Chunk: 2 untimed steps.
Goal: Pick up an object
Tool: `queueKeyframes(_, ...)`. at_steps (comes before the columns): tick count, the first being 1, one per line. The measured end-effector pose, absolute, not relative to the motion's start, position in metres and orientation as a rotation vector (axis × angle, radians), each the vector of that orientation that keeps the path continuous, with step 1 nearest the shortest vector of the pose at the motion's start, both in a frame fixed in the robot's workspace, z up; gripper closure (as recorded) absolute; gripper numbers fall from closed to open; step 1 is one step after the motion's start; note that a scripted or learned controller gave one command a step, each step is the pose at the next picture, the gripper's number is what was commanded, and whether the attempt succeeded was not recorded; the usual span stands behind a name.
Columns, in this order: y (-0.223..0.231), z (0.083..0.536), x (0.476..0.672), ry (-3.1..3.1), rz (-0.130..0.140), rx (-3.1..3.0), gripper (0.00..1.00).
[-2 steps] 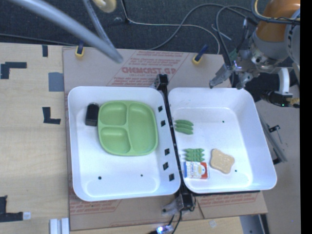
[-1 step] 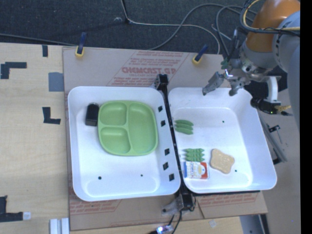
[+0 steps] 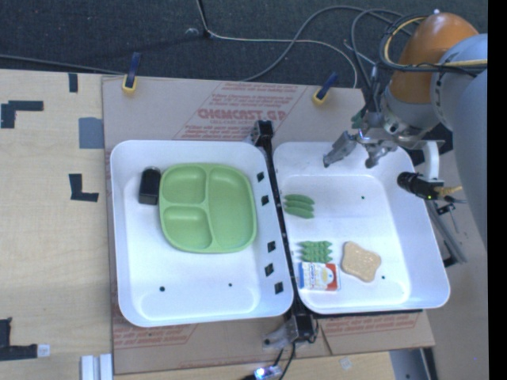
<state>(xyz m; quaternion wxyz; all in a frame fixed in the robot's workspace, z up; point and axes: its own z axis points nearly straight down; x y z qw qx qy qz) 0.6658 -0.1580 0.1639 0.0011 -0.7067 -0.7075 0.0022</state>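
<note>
My gripper (image 3: 353, 156) hangs over the far edge of the right bin (image 3: 396, 212), its two fingers spread apart and open with nothing between them. Below it in that bin lie a green pea pod (image 3: 299, 205), a second bunch of green pods (image 3: 315, 251), a small red and white carton (image 3: 319, 276) and a slice of toast (image 3: 360, 262). All of these sit nearer the front, well apart from the gripper.
The left bin (image 3: 135, 244) holds a green divided plate (image 3: 207, 208) and a small black block (image 3: 150, 186) at its left. A black divider (image 3: 273, 212) runs between the bins. Cables trail behind the arm at the back.
</note>
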Motion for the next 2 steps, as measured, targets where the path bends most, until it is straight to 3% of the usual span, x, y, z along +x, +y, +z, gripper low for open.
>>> queueKeyframes(1, -0.155, 0.114, 0.656, -2.221, 0.007, -2.217, 0.00)
queueKeyframes(2, -0.154, 0.127, 0.657, -2.225, 0.003, -2.217, 1.00)
